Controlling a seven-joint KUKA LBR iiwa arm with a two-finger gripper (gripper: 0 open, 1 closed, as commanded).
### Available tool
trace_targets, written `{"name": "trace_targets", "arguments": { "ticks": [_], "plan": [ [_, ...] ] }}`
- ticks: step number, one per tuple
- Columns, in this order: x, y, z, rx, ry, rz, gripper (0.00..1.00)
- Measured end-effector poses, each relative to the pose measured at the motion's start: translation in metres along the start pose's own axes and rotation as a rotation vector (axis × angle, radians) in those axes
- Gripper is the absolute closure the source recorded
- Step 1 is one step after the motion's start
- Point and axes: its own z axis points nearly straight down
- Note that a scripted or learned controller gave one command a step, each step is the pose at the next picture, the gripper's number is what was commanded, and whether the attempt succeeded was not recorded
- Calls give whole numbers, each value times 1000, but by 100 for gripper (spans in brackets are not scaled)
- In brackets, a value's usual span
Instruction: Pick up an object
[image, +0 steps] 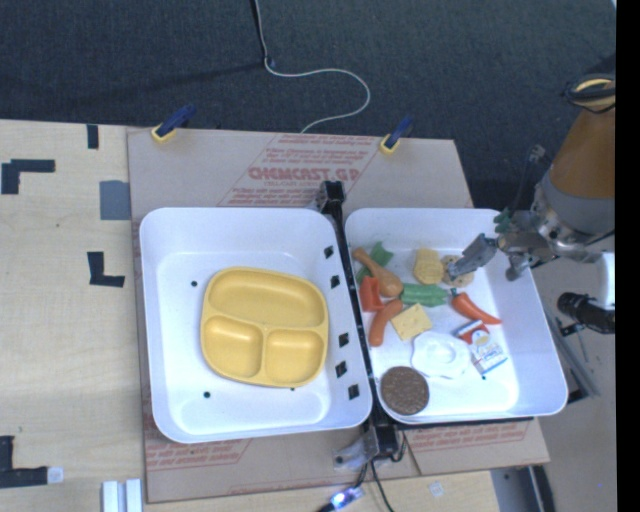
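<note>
Taking the right bin (540, 395) as the landmark, the brown round cookie (405, 389) lies in its nearest part, close to the front wall, by the divider shared with the left bin (170, 400). Just behind the cookie is the white fried egg (440, 356), and right of the egg sits a small red, white and blue carton (486, 352). Further in, a yellow cheese wedge (410, 321) lies beside an orange carrot (380, 320), with a red chili pepper (474, 308) toward the bin's right side. Behind these, a green pea pod (424, 295) stretches across the middle, an orange sausage-like piece (376, 272) lies near the divider, a small green leafy piece (381, 252) sits just past it, and a tan round cracker (429, 266) lies toward the far wall. The claw (466, 264) hangs over the bin's far right part, just beside the cracker and above the pepper; whether it is released or clenched cannot be told, and nothing shows in its grip. In the left bin rests a yellow divided plate (265, 326). Both bins stand on a cardboard sheet (290, 170) on the counter (60, 300), held at its far edge by two blue-and-yellow clamps (172, 122).
</note>
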Motion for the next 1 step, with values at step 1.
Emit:
{"name": "trace_targets", "arguments": {
  "ticks": [1],
  "plan": [
    [0,3,-8,-14,-3,-4,0]
  ]
}}
